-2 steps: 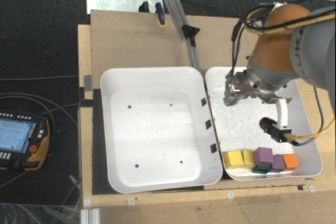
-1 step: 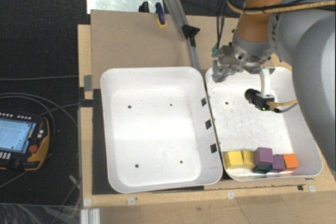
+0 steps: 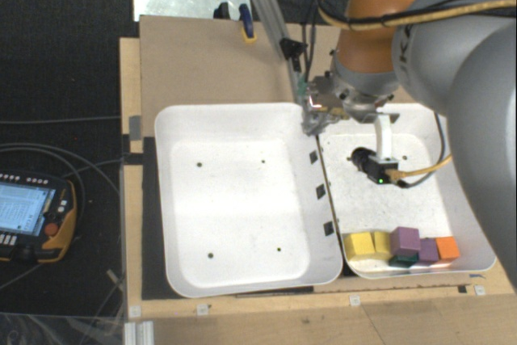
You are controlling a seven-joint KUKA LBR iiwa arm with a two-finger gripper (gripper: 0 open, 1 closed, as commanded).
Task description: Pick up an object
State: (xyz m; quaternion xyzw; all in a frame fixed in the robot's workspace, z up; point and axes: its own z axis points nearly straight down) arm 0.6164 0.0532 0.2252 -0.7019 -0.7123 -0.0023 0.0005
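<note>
- Bin on the left is bare, so the pick belongs in the right bin.
- Gripper hangs over the far end of the divider; I cannot tell whether it is spread or closed.
- Yellow block, against the near wall, looks the best target because its left side is free.
- Purple block and orange block crowd together, so avoid them.
</note>
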